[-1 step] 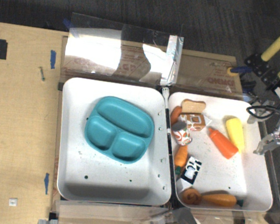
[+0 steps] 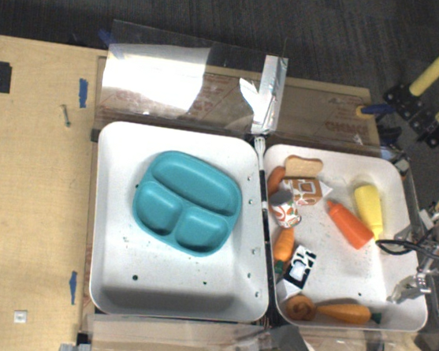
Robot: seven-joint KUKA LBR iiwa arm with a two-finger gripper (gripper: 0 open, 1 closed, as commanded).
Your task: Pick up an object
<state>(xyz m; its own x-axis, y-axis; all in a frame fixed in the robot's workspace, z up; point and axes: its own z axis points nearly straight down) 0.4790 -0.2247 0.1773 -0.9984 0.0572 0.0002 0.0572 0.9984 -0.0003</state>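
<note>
Camera view: left bin holds a teal tray. Right bin holds toy food: yellow bottle, orange bottle, carrot. Jaws' state: cannot tell.

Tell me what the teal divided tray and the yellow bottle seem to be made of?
The teal tray looks like moulded plastic with a satin finish: uniform colour, rounded compartment edges, soft highlights. The yellow bottle also looks like smooth plastic, probably a toy, though the view leaves this open.
</note>
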